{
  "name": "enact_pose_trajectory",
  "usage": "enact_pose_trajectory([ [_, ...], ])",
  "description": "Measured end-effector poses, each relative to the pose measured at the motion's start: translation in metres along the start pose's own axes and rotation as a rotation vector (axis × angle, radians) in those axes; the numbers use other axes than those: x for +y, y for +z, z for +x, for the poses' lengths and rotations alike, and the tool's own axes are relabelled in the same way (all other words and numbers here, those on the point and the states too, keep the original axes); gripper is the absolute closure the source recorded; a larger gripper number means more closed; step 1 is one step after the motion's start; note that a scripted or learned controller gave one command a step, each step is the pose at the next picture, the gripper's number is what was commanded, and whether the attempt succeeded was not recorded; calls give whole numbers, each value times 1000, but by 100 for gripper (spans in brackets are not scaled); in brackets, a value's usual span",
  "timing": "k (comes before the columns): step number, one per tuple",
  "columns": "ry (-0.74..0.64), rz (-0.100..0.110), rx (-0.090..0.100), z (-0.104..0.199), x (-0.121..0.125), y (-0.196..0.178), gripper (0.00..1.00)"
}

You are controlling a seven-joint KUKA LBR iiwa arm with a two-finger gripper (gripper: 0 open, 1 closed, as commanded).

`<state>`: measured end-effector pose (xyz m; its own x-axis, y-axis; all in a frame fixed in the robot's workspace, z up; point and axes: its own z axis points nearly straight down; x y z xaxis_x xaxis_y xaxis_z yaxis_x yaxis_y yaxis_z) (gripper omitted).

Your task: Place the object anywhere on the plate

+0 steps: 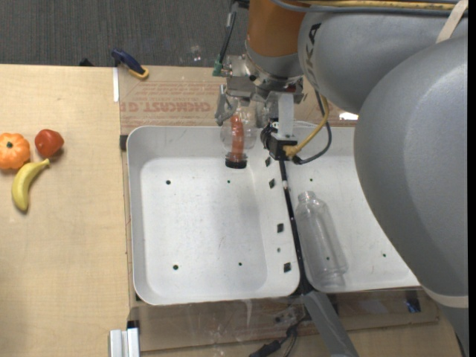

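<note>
A small clear bottle [236,141] with red contents and a black cap hangs cap-down over the back edge of the left white bin [201,274]. My gripper [238,123] reaches down from the grey arm with the orange band, and its fingers are shut on the bottle's upper part. The black cap sits just above the bin floor near the back wall. The arm's large grey body covers the upper right of the view.
A large clear plastic bottle [321,236] lies in the right bin [372,274] beside the divider. On the wooden bench to the left lie an orange [11,152], a red fruit [49,142] and a banana [26,184]. A blue-and-yellow clamp [130,63] rests behind the cardboard sheet [171,103].
</note>
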<state>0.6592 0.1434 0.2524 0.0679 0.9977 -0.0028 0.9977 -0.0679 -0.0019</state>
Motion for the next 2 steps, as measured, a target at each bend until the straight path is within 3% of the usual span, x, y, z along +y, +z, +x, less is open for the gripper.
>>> enact_pose_trajectory([
  [1,153,1,-1,84,-8,-11,100],
  [2,361,5,-2,-26,0,4,100],
])
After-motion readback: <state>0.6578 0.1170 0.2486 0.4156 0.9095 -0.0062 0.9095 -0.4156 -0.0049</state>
